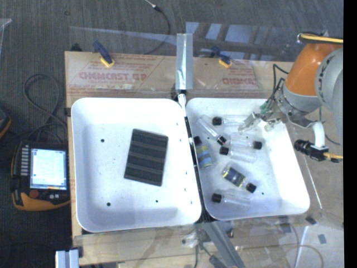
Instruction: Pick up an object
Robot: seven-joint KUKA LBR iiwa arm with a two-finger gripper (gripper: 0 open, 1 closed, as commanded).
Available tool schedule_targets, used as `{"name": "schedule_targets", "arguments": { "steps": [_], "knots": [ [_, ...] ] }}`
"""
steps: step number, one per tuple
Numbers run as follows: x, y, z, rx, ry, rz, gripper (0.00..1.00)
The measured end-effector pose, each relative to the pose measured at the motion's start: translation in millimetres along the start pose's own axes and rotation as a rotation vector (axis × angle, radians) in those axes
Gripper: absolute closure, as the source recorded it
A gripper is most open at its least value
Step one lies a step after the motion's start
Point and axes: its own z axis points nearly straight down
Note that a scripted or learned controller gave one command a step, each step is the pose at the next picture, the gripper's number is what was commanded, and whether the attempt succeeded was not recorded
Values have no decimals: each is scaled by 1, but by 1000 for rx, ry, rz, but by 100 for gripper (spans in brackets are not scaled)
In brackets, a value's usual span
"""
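Observation:
Several small clear vials with black caps lie scattered in the right bin (290,197). One lies at the upper left (210,127), one with a dark label near the middle (235,177), and one at the front (226,198). Another clear vial (248,123) lies just left of my gripper (265,116), which hangs low over the bin's upper right corner. I cannot make out whether that vial touches the gripper. A black ridged rectangular block (146,156) lies flat in the left bin (89,205).
A metal post (183,66) stands at the back between the bins. Two clamps (102,53) hold the board behind them. A handheld controller with a lit screen (42,175) lies left of the bench, with cables on the floor.

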Motion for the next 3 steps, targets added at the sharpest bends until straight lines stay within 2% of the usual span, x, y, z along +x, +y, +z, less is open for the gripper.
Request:
{"name": "schedule_targets", "arguments": {
  "steps": [1, 2, 3],
  "knots": [
    [27, -6, 20, 7, -6, -43, 0],
    [27, -4, 9, 1, -6, -44, 100],
    [28, -4, 9, 1, -5, -44, 0]
  ]
}}
